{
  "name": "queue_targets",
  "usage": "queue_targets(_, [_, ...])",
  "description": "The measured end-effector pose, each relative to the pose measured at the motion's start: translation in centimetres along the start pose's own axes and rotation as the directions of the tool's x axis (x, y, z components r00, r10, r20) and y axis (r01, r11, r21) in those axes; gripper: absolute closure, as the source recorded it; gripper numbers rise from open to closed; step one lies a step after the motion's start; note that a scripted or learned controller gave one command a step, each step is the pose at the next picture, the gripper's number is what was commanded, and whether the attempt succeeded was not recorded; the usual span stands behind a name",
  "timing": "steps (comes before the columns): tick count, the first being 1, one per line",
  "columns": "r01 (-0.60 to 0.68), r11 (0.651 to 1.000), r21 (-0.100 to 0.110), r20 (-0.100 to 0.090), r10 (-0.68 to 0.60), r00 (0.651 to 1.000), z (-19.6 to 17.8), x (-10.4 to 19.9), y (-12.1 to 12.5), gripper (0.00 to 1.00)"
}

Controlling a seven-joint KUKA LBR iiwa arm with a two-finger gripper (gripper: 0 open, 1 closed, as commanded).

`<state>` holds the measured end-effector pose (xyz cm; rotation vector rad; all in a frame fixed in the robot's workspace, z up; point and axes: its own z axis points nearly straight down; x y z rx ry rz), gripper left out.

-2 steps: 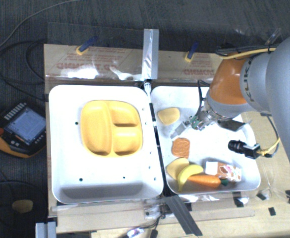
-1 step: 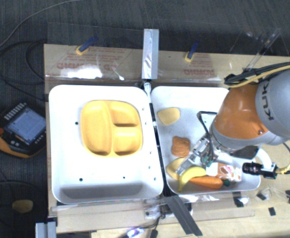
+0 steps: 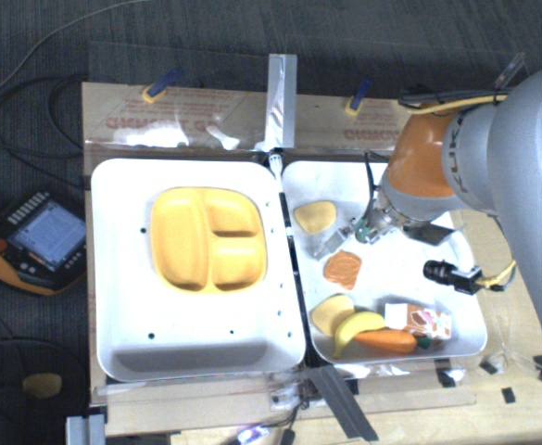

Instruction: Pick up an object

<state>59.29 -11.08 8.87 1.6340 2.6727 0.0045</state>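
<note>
Glossy yellow plastic tray point(image 3: 207, 239) in smooth white bin point(image 3: 122, 341); bench board point(image 3: 113, 109) looks like matt wood.

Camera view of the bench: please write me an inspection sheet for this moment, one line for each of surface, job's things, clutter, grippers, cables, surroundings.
Surface: two white bins side by side, left bin and right bin, on a bench.
Job's things: in the right bin, a pale yellow piece, an orange round piece, a banana, a carrot and a small carton.
Clutter: a yellow compartment tray in the left bin.
Grippers: the gripper is low in the right bin near the pale yellow piece; finger state cannot be judged.
Cables: a thin cable lies on the floor at top left.
Surroundings: a handheld pendant on the floor at left.
</note>
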Motion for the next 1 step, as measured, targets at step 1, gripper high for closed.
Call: queue_targets(1, [-0.052,0.999,-0.001,0.004,0.052,0.999,-0.14,3.36,-4.91,0.0])
